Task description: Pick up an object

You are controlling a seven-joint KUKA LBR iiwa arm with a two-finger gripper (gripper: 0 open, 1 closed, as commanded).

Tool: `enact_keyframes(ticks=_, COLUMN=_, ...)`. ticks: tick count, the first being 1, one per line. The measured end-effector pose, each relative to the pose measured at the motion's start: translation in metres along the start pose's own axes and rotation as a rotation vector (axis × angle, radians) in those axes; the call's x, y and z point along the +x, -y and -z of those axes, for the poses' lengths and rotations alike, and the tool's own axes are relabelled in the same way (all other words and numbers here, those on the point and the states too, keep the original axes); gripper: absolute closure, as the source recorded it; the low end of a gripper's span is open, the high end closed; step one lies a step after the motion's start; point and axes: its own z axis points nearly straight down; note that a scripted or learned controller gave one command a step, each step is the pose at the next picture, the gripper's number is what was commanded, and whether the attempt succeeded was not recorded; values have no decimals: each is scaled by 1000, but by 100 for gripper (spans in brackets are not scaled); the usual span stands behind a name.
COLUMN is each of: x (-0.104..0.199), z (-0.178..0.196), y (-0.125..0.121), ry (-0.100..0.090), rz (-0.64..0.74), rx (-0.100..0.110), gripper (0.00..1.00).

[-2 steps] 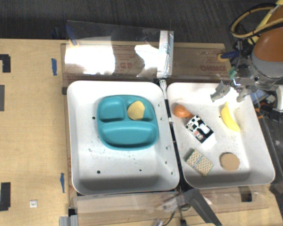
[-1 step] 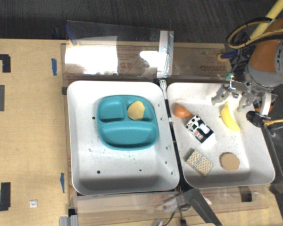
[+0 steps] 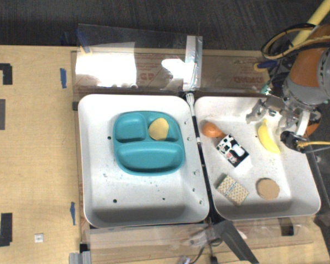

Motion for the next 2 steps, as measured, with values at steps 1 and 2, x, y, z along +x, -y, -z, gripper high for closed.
enact_keyframes(ticks=1, x=-49, z=51, y=25, ry=0, rz=-14, rx=-6, gripper=0)
enact_keyframes(ticks=2, x=-33, z=-41, y=84, ry=-1, rz=-93, rx=-7, gripper=0)
